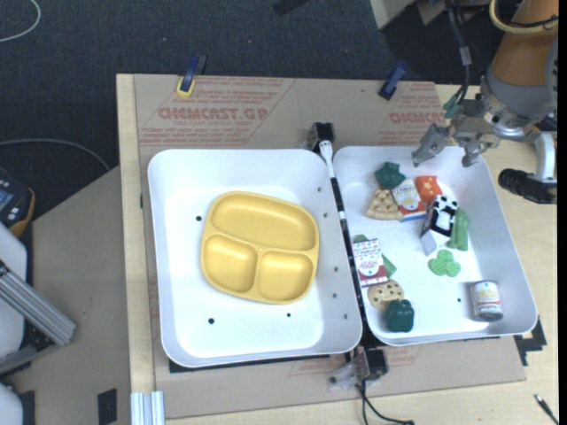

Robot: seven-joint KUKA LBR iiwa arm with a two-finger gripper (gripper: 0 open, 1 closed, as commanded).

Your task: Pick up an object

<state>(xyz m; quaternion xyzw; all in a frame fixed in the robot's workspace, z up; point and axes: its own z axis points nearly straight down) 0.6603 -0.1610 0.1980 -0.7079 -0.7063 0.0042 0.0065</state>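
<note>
My gripper (446,152) hangs open over the far edge of the right bin (507,237), with nothing between its fingers. Just in front of it lie a dark green pepper (388,175), an orange carton (427,187) and a waffle piece (383,205). Further forward are a black-and-white toy (440,218), a green cucumber (459,228), a green leafy piece (446,264), a small can (485,299), a red-and-white carton (366,255), a cookie (385,292) and another dark green pepper (399,315).
The left bin (177,193) holds a yellow divided plate (260,246). A black divider clip (322,135) sits between the bins at the back. Blue clamps (189,76) (392,81) grip the board's far edge. The arm comes in from the upper right.
</note>
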